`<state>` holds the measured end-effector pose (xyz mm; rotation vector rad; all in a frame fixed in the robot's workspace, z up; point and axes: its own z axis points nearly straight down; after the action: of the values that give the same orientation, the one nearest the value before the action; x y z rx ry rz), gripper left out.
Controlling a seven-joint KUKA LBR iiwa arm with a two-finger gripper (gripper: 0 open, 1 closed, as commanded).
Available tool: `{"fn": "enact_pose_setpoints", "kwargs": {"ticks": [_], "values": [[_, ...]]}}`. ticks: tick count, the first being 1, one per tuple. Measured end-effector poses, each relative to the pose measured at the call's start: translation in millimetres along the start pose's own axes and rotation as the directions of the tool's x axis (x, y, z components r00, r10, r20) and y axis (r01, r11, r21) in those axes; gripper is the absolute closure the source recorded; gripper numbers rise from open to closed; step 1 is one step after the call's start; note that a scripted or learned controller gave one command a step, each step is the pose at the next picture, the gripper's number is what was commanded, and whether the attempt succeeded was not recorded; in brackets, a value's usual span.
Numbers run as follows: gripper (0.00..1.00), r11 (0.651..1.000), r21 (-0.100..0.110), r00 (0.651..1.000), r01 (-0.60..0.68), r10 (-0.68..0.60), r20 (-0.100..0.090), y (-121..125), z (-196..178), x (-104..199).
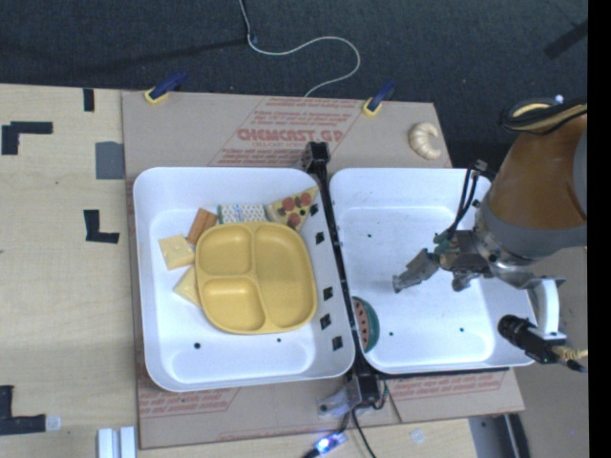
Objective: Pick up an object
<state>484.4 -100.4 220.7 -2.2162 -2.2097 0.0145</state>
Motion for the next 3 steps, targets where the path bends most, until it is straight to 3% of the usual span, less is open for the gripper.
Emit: {"fn": "enact_pose_setpoints", "kwargs": {"ticks": [1,3], "values": [[0.00,1.000,-0.013,1.000,0.004,-0.004,0.002,2.6,-5.8,0.2],[0.00,1.000,-0.011,1.000,0.001,-0.001,0.003,7.9,113.3,-13.5]]}}
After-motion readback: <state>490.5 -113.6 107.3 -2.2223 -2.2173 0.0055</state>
